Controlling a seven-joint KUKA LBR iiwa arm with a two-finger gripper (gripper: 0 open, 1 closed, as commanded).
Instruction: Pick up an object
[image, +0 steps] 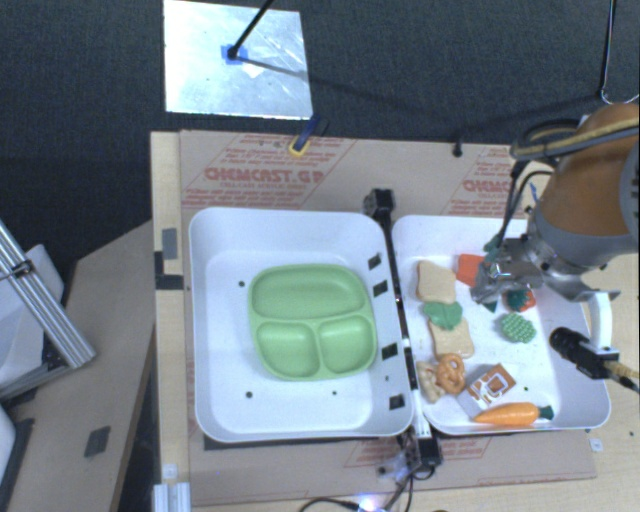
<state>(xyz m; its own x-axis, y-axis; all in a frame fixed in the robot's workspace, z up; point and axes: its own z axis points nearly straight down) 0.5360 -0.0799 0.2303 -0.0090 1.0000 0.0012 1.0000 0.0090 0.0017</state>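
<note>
Seen from above, the metal pincer (497, 283) hangs low in the right white bin (575, 405), just right of the tan bread slice (436, 281), beside an orange block (470, 268); whether it grips anything I cannot tell. Likely the approach step; next comes closing on 1 object and lifting.

Red print reading "CHEMCAST GP" ran across the brown protective sheet (270, 170) on my desk, behind the left bin. The same red lettering showed behind the right bin, too cut off to read fully.
</note>
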